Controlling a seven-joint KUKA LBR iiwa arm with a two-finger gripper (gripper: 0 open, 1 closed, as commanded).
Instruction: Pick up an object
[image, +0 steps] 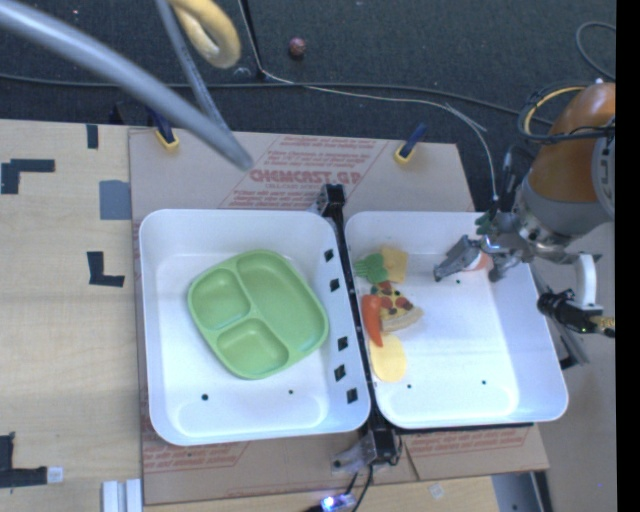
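**Arm over the right bin's far-right corner**

The grey arm with its orange band reaches in from the right; its two-finger gripper hangs over the right white bin, something orange-red between its fingers. Toy food pieces crowd that bin's left edge. The left white bin carries a green divided plastic tray. Red cardboard lettering beyond the bins is unreadable.

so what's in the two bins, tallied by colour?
Green: 2 (divided plate in the left bin, small green piece in the right bin)
Yellow: 2 (piece, piece)
Orange: 1 (carrot-like piece)
Mixed: 1 (pizza slice)
Total: 6
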